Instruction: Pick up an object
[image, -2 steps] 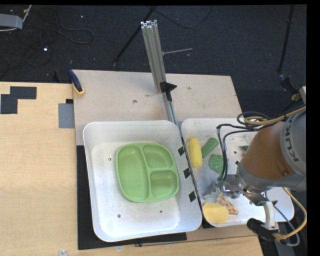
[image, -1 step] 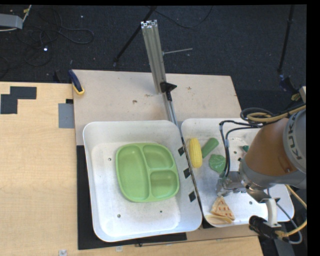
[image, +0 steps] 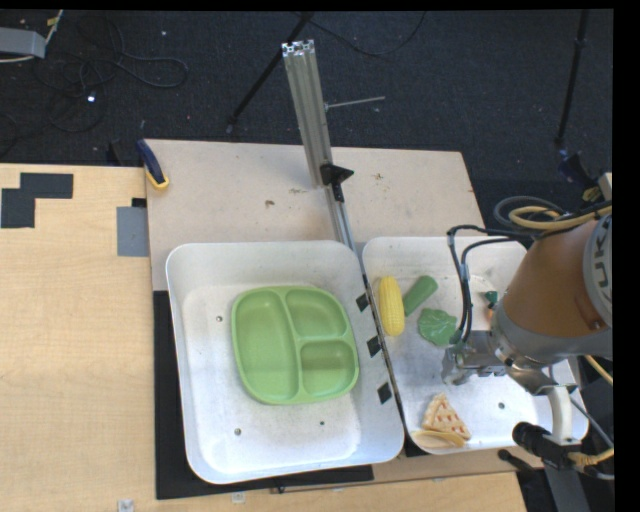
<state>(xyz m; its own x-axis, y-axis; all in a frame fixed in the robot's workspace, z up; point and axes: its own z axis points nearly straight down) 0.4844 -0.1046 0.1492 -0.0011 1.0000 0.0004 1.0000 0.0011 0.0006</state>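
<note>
Two white bins (image: 190, 300) on tan bench (image: 400, 185), dark cabled floor (image: 150, 60), end effector (image: 458, 368) grip unclear

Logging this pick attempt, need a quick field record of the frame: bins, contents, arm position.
left bin: holds a light green plastic divided tray
right bin: yellow toy corn cob, green toy pepper-like piece, green toy leaf, tan pizza-slice toy
arm: over the right bin, from the right
gripper: low, between the leaf and the pizza slice; grasp unclear
</note>
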